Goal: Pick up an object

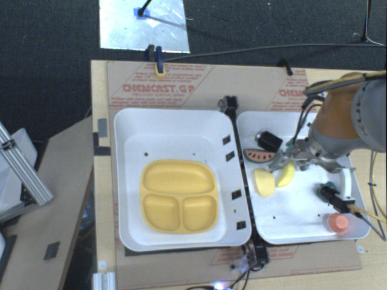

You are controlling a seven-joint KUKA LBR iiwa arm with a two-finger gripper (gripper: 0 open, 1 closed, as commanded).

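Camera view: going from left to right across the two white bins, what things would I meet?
Yellow divided tray → watermelon slice → pale yellow block → banana-like yellow piece → orange object.

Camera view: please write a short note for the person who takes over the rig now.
End effector: low in the right bin, above the yellow banana; grip state unclear.
Right bin also contains a pale yellow block, watermelon slice, black object, orange piece.
Left bin contains the yellow divided tray.
Done: approach only, nothing visibly lifted.
Left: grasp one object and raise it.
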